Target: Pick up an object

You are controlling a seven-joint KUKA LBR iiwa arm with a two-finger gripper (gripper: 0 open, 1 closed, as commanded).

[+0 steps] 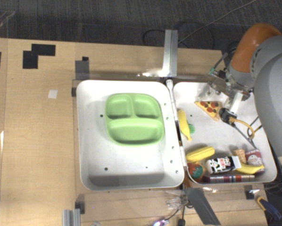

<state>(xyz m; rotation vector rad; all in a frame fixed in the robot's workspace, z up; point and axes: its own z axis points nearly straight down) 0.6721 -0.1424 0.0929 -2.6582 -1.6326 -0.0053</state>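
My gripper (220,101) hangs low over the back of the right bin (266,175), under the grey wrist with the orange band. A toy pizza slice (210,108) lies on the bin floor right at the gripper, partly under it. I cannot make out whether the slice is touched or held. Towards the bin's left wall lies a long yellow piece (183,124) with a green bit (191,126) beside it.
The front of the right bin holds a yellow toy (201,153), a black-and-white carton (219,164), a banana (249,169), a brown block (239,154) and a dark stick (225,178). A green divided plate (134,118) lies in the left bin (91,164). A metal post (170,51) stands behind the bins.
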